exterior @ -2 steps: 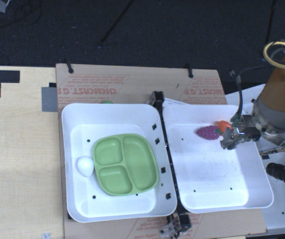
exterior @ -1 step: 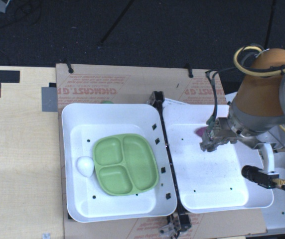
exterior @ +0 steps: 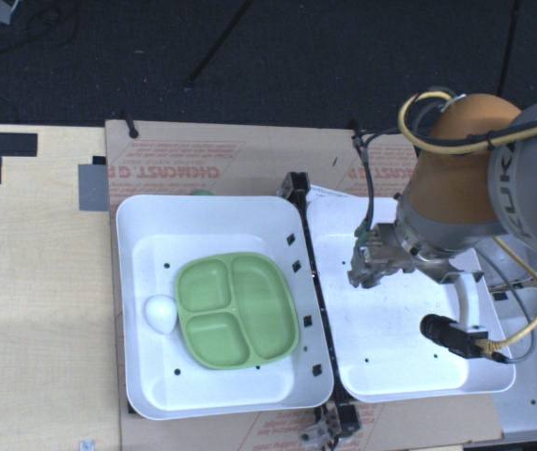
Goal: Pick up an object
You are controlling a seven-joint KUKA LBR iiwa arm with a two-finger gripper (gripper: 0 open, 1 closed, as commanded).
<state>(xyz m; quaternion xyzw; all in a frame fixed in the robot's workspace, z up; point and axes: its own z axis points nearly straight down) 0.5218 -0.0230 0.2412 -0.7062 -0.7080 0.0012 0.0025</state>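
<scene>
Seen from the overhead camera, two white bins are shown side by side on a cardboard sheet [exterior: 222,163] laid over the pale wooden tabletop [exterior: 34,299]. The left bin [exterior: 203,216], at the centre of the frame, is occupied by a green divided plate [exterior: 237,309], which is laid flat with its three compartments facing up. A white egg-shaped object [exterior: 161,314] is seen just beside the plate's left rim, on the bin floor. The grey and orange arm [exterior: 456,177] is pictured reaching in from the right side of the frame, above the right bin [exterior: 391,365]. Its end effector [exterior: 364,272] is pointed down over the upper left part of that bin, near the dividing edge between the two bins and well apart from both the plate and the egg-shaped object. Whether the end effector is open or closed, and whether anything is gripped by it, cannot be told from this angle.
</scene>
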